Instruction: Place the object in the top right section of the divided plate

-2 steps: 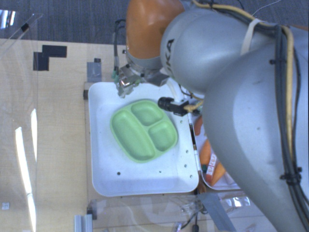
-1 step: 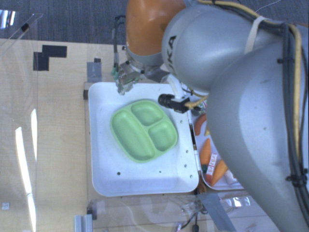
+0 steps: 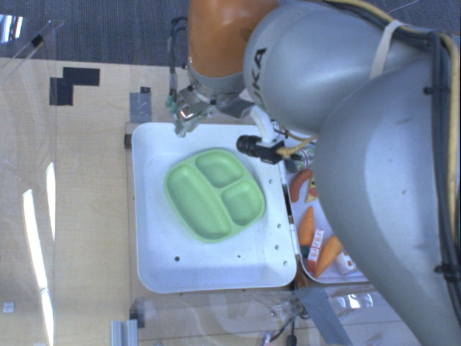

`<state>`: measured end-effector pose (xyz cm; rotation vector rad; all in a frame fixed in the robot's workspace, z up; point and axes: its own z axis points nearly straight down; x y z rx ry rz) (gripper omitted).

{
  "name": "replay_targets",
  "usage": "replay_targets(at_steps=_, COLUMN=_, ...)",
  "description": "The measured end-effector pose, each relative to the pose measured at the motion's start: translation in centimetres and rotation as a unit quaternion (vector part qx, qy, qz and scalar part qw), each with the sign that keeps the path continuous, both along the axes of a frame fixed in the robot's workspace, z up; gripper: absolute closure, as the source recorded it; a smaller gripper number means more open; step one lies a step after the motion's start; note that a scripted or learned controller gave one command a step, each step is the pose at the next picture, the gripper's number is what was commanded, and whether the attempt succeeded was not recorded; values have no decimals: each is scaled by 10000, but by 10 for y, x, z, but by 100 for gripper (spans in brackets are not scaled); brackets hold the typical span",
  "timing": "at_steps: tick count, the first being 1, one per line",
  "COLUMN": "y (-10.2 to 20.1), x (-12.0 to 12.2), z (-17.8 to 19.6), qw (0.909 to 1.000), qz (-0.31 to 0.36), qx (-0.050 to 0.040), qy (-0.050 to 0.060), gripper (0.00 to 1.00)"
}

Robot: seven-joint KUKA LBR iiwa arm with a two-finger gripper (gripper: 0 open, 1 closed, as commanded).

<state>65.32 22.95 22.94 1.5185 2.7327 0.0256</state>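
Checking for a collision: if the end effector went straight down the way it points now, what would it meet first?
Probably the back rim of the left white bin, just behind the green divided plate; depth is hard to judge.

The divided plate (image 3: 215,194) lies in the left bin (image 3: 155,262) — toy foods (image 3: 317,240) in the right bin.

Green plate (image 3: 215,193) looks like smooth matt plastic, white bin (image 3: 209,265) glossy plastic, table (image 3: 72,215) pale wood grain, arm (image 3: 346,78) satin grey shell.
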Motion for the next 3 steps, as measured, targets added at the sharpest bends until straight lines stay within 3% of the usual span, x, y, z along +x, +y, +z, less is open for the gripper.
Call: replay_targets(at_steps=3, y=5, x=4, z=39, qw=9999, qz=95, qx=27, qy=-119, gripper=100)
